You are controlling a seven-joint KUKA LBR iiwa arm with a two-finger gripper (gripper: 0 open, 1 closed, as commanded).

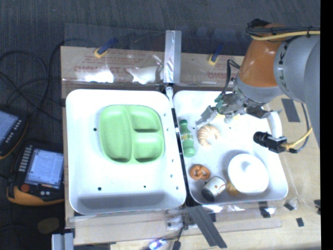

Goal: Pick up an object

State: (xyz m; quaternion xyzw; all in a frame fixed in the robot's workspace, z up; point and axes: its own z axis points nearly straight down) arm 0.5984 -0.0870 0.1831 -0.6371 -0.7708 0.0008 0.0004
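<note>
Overhead view of a two-bin picking bench. The left bin (83, 186) carries a green divided tray (131, 132) lying flat near its middle, well apart from the divider, so it plays no part in a reach from the right. The right bin (281, 189) holds the candidate objects: a green bottle (186, 138) lying lengthwise against the divider wall; a cream croissant-shaped toy (208, 134) just beside it; an orange-brown pretzel-like piece (198, 171) nearer the front; a small dark-and-white cup (213, 187) tipped on its side at the front wall; and a white bowl-like dish (248, 173), apparently upturned, with a tan item partly hidden at its edge. The arm (291, 56) leans in over the far right corner of this bin, its orange band above the wrist, so that the gripper (209, 114) is carried down toward the cluster at the divider. The gripper hangs just above and behind the croissant-shaped toy with its fingers spread moderately apart and nothing between them; no object is lifted. Judged from this pose, the toy is the likeliest target, being the closest item to the tips and free on most sides. The bottle touching the wall would leave little room for a finger on that side.
</note>
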